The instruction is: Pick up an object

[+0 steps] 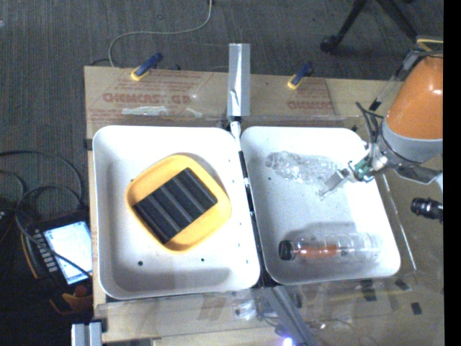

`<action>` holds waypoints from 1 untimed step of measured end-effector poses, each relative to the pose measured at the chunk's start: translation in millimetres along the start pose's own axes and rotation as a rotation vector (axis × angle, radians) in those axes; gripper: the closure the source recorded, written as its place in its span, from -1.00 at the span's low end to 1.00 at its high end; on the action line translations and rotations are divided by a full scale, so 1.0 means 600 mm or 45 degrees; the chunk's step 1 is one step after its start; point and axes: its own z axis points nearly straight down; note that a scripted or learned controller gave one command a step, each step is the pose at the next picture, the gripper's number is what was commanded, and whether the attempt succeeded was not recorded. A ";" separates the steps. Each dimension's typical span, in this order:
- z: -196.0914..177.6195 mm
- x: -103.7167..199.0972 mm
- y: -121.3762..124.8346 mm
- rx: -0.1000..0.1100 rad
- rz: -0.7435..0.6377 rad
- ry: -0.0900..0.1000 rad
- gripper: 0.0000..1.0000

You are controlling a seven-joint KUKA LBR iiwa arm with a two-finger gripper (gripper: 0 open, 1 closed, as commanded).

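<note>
White plastic bins, two, shallow, set side by side on a brown counter [101,96].

Left bin [108,150]: holds one yellow tray-like object [180,202] with a dark ribbed insert, lying at a slant near the middle of the bin floor.

Right bin [374,215]: holds two clear items. A crumpled clear plastic piece [299,166] lies in the far half; its outline is hard to trace against the white floor. A clear bottle [330,248] with a dark cap lies on its side in the near half, cap toward the divider, with something reddish inside that cannot be identified. Its far end fades into glare.

Arm [418,110]: grey with an orange band, entering from the right of the view and cut off at the frame edge. The tool [333,184] reaches over the right bin's far right part, just beside the crumpled plastic piece. It is small and blurred; whether its tips are apart or together cannot be told, and nothing is visibly between them. Contact with the plastic piece cannot be judged.

Counter, far edge: two blue-and-yellow clamps [146,65], and an upright grey post [238,81] rising behind the seam between the bins.

Floor: dark carpet with a thin cable [166,31], chair legs [364,9] partly cut off at the top, and a lit screen device [66,247] at left, only partly legible.
</note>
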 end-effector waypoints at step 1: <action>-0.015 0.001 0.003 -0.004 -0.002 0.000 1.00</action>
